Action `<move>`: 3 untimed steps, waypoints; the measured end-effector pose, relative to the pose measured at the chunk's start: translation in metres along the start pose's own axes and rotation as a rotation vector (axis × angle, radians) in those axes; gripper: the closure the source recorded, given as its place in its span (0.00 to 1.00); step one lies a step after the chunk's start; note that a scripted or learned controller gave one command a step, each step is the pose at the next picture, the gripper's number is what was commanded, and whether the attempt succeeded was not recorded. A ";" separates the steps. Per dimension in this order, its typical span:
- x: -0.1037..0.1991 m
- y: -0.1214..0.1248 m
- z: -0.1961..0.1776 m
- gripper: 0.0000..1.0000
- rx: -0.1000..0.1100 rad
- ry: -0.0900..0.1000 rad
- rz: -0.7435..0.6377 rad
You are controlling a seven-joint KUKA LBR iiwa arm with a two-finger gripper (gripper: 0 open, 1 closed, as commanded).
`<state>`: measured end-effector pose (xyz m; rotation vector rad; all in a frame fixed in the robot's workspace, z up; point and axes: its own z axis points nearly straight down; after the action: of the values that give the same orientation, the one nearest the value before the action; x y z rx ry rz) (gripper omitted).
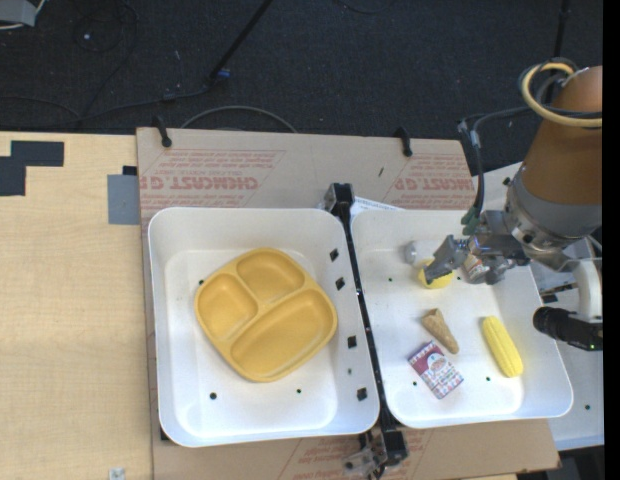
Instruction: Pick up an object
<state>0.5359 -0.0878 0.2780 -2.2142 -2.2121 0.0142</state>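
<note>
Cardboard-covered bench [240,173] with two white bins side by side: left bin [180,368], right bin [550,393].

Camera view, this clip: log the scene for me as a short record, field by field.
left bin: yellow divided plate
right bin: corn cob, brown cone-shaped piece, small red and white packet, small yellow item
arm: reaches in from the right
end effector: low over the right bin, at the small yellow item
grasp: cannot tell
</note>
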 end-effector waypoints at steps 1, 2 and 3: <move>0.000 0.002 -0.006 0.00 -0.010 -0.001 -0.002; -0.001 -0.004 0.040 0.00 -0.008 -0.001 -0.001; 0.001 -0.013 0.089 0.00 -0.007 0.000 -0.001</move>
<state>0.5213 -0.0867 0.1894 -2.2167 -2.2167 0.0065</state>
